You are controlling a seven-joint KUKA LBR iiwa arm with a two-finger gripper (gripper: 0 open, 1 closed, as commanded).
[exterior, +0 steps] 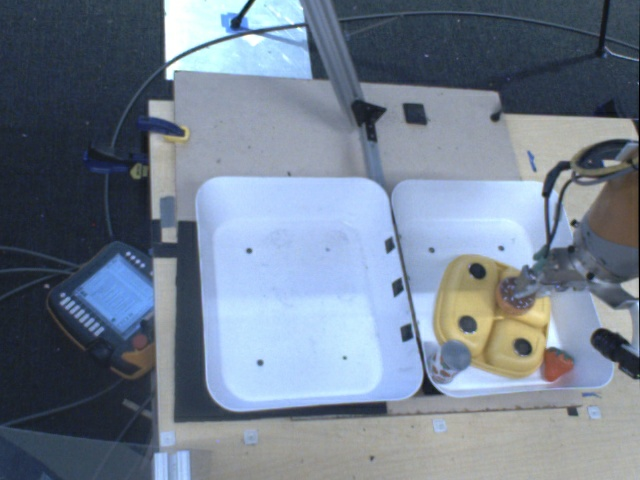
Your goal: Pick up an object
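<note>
Yellow block, a chunky plastic piece with dark round holes, lies in the lower right of the frame inside the right bin. Gripper sits low on its upper edge; whether it pinches anything I cannot tell. Judged step: descent to grasp; next, close firmly and lift straight.

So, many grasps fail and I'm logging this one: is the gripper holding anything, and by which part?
Cannot be told: the gripper sits over the yellow tray, its tip too small to read.

Two white bins — one yellow block, one grey cup, one orange piece
</note>
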